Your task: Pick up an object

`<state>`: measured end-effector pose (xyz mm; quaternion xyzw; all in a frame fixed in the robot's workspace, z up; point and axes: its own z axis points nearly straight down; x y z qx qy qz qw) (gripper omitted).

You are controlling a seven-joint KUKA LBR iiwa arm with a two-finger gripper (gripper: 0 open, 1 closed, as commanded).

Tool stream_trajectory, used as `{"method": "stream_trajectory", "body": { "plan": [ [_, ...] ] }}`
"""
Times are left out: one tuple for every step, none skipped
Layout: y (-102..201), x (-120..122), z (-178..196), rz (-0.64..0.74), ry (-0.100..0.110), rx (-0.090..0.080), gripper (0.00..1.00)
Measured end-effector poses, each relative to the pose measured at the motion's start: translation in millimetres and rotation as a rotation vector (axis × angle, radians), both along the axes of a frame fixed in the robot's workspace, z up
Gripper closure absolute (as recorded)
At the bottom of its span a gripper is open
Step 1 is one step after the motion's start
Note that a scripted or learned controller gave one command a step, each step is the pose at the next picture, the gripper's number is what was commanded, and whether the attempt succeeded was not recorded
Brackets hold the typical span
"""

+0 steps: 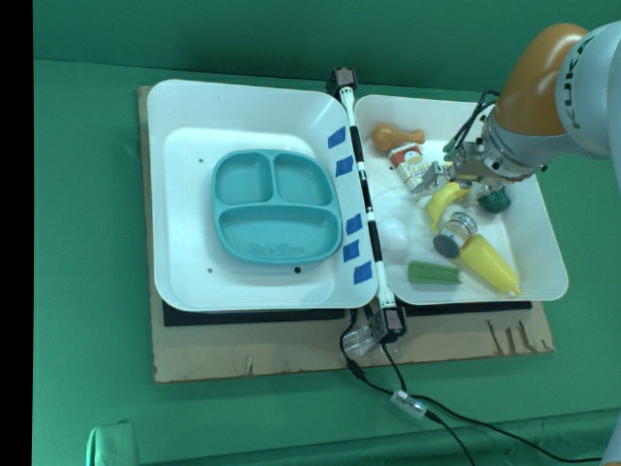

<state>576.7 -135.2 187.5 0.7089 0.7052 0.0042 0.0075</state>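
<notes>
While the arm (558, 85) reaches in from the right edge of the counter (291, 357), it bends down at the wrist, and the jaws (454, 177) hang low over the middle of the right bin (543, 260). They are just above the yellow banana (443, 202), perhaps touching it; I cannot tell if they are apart or together. Near them lie a small can (411, 165), an orange drumstick (398, 135), a jar (453, 233), a corn cob (491, 264) and a green vegetable (434, 273). A teal divided plate (277, 207) rests in the left bin (184, 124).

Glossy white plastic bins (184, 105); matt green cloth (87, 212)
</notes>
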Motion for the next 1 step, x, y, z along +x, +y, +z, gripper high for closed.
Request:
{"method": "stream_trajectory", "body": {
  "plan": [
    [-3.6,3.1,16.7,-0.007,-0.017,-0.006,1.00]
  ]
}}
